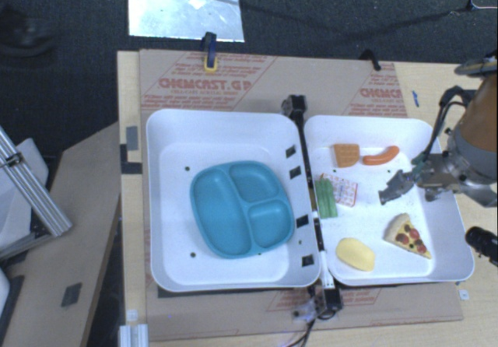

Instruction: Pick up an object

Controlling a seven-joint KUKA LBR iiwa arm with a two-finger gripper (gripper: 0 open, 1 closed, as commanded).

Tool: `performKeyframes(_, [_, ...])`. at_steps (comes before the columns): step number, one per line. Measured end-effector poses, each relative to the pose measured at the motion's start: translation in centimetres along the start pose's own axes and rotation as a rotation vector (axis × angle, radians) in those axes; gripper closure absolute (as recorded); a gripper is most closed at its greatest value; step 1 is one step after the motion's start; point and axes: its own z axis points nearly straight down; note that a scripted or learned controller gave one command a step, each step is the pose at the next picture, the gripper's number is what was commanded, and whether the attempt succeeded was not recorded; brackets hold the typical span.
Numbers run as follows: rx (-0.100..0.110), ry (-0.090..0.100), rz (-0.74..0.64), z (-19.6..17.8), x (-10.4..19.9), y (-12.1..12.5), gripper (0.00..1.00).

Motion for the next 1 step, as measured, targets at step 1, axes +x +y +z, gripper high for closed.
performKeyframes(1, [-0.008, -0.001, -0.002, -0.38, 0.01, 0.15, 0.0])
